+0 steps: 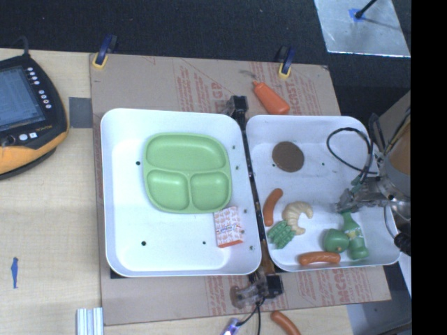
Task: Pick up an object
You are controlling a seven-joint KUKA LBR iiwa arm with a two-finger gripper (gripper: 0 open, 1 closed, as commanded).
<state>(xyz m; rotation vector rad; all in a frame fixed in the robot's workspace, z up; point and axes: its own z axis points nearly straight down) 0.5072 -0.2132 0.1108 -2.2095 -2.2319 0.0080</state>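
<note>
The right bin (318, 122) holds several toy foods: a brown round cookie (288, 156), an orange sausage (272, 206), a pale croissant (299, 216), a green leafy piece (281, 234), a green pepper (335, 240), a small green bottle (354, 237) and another sausage (319, 259) along the front wall. My gripper (357, 198) reaches in over the bin's right side, just above the green bottle and the pepper. Nothing can be seen held in it. A black cable (348, 147) loops from the wrist over the bin's back right corner.
The left bin (122, 187) carries a green divided plate (187, 172) and a red-and-white packet (228, 227). An orange carrot (271, 98) lies on the cardboard behind the bins, and a sausage (286, 322) in front. A teach pendant (28, 114) sits far left.
</note>
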